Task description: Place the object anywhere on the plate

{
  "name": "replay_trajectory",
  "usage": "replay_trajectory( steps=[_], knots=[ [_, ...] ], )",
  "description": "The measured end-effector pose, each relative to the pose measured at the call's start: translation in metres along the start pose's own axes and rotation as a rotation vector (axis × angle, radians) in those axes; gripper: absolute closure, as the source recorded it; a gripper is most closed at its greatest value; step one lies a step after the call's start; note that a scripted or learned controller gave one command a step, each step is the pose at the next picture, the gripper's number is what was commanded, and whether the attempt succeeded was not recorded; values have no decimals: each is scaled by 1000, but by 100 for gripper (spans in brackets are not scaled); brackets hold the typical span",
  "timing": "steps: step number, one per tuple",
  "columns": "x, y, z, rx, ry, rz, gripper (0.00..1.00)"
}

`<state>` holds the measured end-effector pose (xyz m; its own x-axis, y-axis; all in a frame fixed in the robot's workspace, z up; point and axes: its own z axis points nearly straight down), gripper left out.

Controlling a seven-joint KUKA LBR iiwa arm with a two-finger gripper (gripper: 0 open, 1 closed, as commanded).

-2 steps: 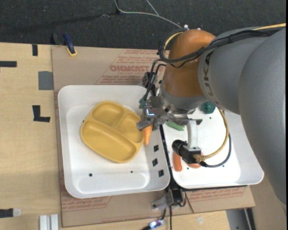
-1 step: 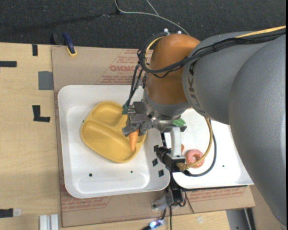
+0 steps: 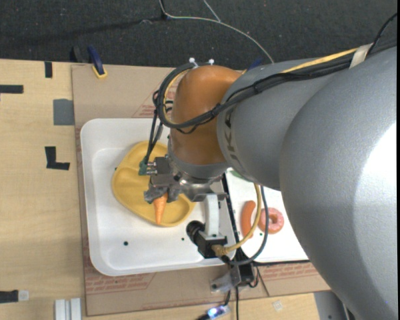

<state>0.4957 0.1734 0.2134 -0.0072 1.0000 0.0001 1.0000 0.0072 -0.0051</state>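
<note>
One small orange carrot (image 3: 160,209), tapered, sits gripped in the pincer (image 3: 161,195) above the yellow plate (image 3: 130,185)

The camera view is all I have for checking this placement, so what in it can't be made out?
- Gripper: the wrist housing covers its fingers, so open or shut is unclear.
- Carrot: its upper end runs under the gripper; held or resting on the yellow plate is unclear.
- Yellow plate: its right part lies under the arm.
- Right bin: mostly behind the arm; a sausage and pink ring peek out.
</note>
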Motion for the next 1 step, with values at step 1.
replay_trajectory(
  steps=[1],
  knots=[
    [-3, 1, -1, -2, -1, 4, 0]
  ],
)
